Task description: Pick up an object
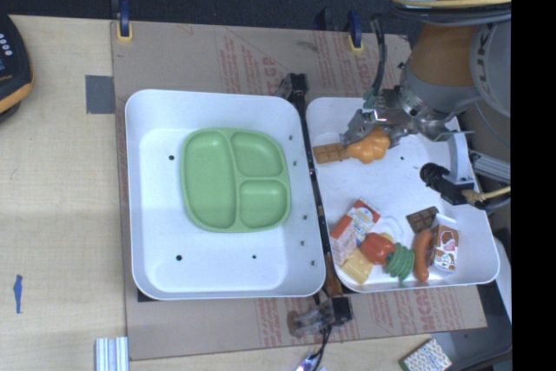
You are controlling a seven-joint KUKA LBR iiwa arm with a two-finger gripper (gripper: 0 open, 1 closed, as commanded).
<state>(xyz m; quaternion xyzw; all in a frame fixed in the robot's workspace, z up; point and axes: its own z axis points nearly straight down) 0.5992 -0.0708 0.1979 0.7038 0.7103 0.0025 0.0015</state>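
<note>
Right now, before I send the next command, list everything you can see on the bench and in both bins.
left bin: 1, white, left half of the cardboard mat
divided plate: 1, light green, three compartments, centre of left bin
right bin: 1, white, beside the left bin
orange toy: 1, orange with a tan end, upper left of right bin, at the end effector
toy food pile: several pieces, red, green, yellow, brown, orange, lower part of right bin
clamps: 2, blue, top edge of mat
arm: 1, grey with orange band, from the right
end effector: 1, over the orange toy
</note>
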